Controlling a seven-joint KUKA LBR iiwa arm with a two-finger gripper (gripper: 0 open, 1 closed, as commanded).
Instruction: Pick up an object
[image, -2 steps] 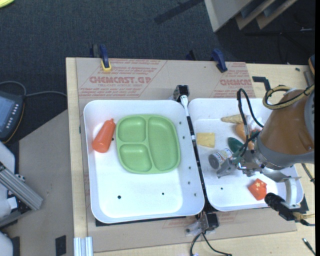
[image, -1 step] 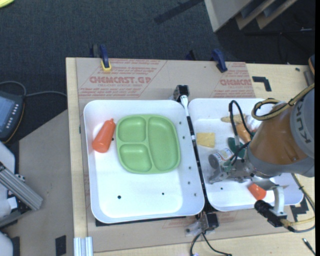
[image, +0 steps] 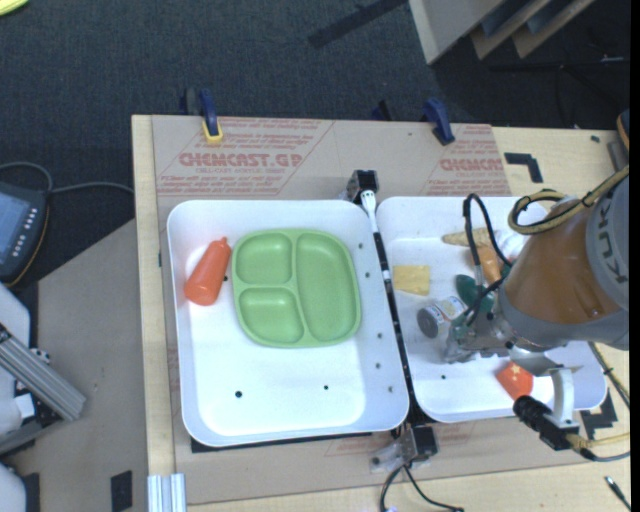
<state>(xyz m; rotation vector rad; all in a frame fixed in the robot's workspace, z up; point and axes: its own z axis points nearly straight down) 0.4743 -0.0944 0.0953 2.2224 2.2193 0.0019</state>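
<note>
Your gripper (image: 462, 340) sits low in the right bin (image: 430, 395), just beside a small grey can (image: 434, 320); whether it grips anything, you cannot tell. A yellow block (image: 411, 279) lies nearby. The left bin (image: 200, 390) holds a green tray (image: 297, 287) and an orange bottle (image: 208, 271).

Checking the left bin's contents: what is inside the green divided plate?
The green divided plate in the left bin shows bare compartments. The orange bottle lies beside it, outside. Nothing covers the plate.
</note>
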